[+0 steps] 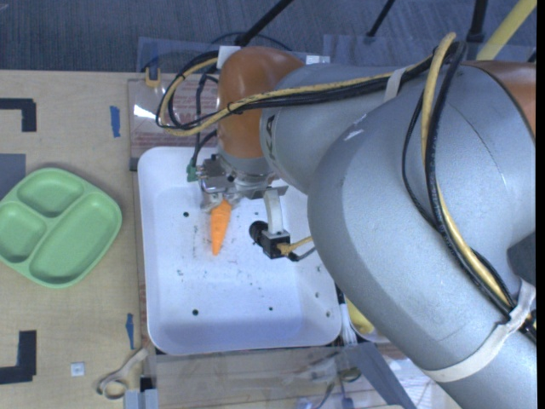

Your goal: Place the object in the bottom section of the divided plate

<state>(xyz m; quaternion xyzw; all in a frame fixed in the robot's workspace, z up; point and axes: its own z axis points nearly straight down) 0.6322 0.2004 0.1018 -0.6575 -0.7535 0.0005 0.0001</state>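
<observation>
An orange toy carrot [219, 227] is in the white bin [247, 313], near its upper left, pointing toward the bin's front. My gripper [221, 196] stands straight over the carrot's thick end. That end sits between the dark fingers, which are closed on it. The green divided plate [56, 226] lies on the wooden bench to the left of the bin, well apart from the gripper. Its one large section faces the lower right and its two small sections lie at the upper left.
The grey arm covers the right side of the view and the bin's right rim. A small black part [266, 239] with a yellow cable hangs beside the carrot. Black corner marks [24, 113] and blue tape [114, 120] lie on the bench.
</observation>
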